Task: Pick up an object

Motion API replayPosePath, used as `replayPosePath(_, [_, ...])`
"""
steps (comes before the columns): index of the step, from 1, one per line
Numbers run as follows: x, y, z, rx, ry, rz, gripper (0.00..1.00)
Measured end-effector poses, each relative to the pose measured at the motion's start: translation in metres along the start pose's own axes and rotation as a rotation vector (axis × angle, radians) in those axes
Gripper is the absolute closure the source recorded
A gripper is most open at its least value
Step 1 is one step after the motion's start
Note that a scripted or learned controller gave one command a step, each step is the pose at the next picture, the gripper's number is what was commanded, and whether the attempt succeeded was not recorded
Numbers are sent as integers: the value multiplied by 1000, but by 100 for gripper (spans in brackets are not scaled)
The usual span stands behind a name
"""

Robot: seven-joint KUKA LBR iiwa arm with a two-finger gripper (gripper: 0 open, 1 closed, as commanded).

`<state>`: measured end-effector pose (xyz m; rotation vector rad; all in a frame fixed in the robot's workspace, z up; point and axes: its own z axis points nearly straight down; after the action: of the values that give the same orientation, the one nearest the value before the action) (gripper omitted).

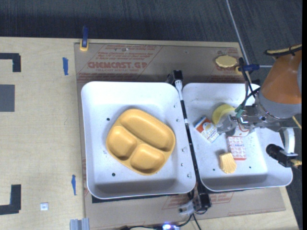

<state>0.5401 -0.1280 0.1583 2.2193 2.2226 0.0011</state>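
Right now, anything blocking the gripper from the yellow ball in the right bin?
Nothing visible. The gripper is low in the right bin, right beside the yellow ball. The red-and-white carton lies just left of it, not between them.

arm [283, 87] cut by right edge; hand [230, 123] fingers unclear

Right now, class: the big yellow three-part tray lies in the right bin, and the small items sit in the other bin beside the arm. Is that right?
Not quite. The camera view shows the yellow three-part tray lying in the left bin, not the right one. The small items, such as the red and white packet, sit in the right bin beside the arm.
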Motion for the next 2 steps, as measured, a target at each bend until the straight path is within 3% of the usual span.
replayPosePath(1, [73, 11, -34, -2, 0, 0, 100])
replayPosePath(2, [73, 12, -44, -7, -1, -1, 100])
